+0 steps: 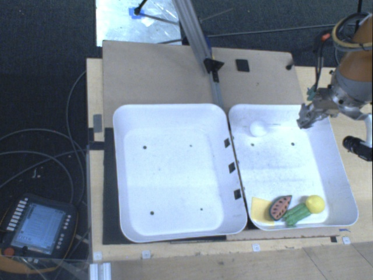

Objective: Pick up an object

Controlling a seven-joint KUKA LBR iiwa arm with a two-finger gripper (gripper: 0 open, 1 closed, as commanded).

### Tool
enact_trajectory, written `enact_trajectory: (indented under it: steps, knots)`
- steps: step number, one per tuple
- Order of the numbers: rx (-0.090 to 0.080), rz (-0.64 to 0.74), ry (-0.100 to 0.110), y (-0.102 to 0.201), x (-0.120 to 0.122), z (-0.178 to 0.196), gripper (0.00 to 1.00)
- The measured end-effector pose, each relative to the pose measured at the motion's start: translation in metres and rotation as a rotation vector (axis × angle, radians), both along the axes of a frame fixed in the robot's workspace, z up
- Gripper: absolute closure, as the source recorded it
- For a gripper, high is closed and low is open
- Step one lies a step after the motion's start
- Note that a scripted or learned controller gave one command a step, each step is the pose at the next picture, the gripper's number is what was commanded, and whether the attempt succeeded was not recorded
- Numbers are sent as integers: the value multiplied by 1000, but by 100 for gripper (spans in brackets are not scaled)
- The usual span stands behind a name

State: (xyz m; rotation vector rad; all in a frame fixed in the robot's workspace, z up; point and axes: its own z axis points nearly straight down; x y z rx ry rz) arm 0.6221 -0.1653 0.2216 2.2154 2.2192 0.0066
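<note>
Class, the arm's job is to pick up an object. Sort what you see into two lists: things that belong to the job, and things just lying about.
Belongs to the job:
gripper
right bin
white ball
yellow ball
green toy
watermelon slice
yellow wedge

Just lying about:
left bin
control pendant
cables

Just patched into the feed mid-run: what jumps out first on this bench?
The bright cluster in the near corner of the right bin draws the eye: a yellow ball, a green toy, a watermelon slice and a yellow piece, packed close together. A white ball sits near that bin's far edge, hard to pick out against it. The gripper hangs over the far right corner, well away from the cluster.
</note>
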Motion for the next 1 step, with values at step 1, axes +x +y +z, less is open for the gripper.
enact_trajectory:
  steps: [1]
  knots:
    - [2, -5, 11, -15, -75, -40, 100]
